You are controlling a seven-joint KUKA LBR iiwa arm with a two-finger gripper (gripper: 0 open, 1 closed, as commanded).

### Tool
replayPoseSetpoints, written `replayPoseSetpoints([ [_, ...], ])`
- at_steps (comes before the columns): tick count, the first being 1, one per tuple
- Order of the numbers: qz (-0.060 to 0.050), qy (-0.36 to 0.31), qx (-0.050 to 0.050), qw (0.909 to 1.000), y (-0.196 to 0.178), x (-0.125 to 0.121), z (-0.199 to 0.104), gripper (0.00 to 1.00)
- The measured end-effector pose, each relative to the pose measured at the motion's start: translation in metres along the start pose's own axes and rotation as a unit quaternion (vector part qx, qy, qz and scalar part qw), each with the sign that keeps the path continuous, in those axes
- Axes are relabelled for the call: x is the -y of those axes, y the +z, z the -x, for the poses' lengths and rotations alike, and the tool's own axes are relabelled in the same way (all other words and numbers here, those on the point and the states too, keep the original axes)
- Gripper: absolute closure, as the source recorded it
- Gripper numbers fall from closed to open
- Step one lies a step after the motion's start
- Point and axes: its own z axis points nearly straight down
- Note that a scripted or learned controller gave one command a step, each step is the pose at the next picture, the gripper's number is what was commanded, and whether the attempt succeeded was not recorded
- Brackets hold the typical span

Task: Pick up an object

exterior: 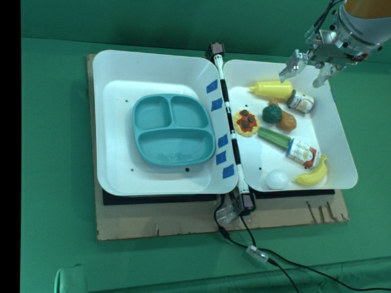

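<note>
Claw [309, 71] spread, seemingly empty; above mustard bottle [272, 90].

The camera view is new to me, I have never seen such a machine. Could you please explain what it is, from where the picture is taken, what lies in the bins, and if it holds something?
One camera looks down at a slant on a bench with two white bins. The grey and orange arm is a robot reaching in from the right. Its gripper hangs with jaws open above the right bin and holds nothing. That bin contains toy food: a yellow bottle, a small can, a cucumber, a banana, a white egg and a little pizza. The left bin holds a teal divided plate.
</note>
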Motion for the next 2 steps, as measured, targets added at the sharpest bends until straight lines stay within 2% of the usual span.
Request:
replayPoseSetpoints([
  [1, 0.008, 0.001, 0.002, 1.0000, 0.182, 0.117, 0.011, 0.00],
  [2, 0.015, 0.005, 0.004, 0.9999, 0.167, 0.114, 0.014, 1.00],
])
